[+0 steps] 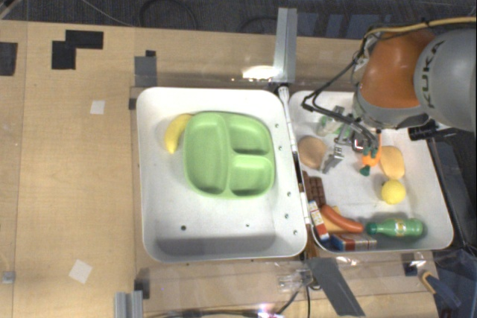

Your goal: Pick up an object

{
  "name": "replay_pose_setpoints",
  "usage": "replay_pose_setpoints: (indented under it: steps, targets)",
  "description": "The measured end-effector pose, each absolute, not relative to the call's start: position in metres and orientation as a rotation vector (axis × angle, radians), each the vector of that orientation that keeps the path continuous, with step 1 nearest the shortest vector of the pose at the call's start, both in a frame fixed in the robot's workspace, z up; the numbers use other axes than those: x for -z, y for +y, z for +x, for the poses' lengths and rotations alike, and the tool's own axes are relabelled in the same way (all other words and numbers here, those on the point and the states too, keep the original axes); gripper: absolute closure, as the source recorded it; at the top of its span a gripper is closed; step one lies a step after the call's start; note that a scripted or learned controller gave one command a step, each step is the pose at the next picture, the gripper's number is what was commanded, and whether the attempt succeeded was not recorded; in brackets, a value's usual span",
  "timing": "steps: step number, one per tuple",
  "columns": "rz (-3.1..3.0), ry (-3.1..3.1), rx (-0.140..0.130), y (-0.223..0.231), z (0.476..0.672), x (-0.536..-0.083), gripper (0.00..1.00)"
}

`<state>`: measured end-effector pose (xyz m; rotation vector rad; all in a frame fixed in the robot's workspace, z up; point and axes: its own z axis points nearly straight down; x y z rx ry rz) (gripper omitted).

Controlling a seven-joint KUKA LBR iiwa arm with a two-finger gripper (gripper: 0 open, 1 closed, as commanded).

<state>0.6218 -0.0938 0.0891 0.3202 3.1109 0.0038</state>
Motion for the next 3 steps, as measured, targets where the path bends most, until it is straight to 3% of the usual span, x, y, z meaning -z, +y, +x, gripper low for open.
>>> replay_pose_setpoints:
  steps: [1,2,3]
  targets:
    - [0.315,3.098,0.0,-0.096,0.625,-0.104,1.0]
    - [-0.119,3.123,0.007,-0.151,0.605,-0.21,1.0]
    - [-0.122,3.128,0.003,-0.149,0.605,-0.208,0.0]
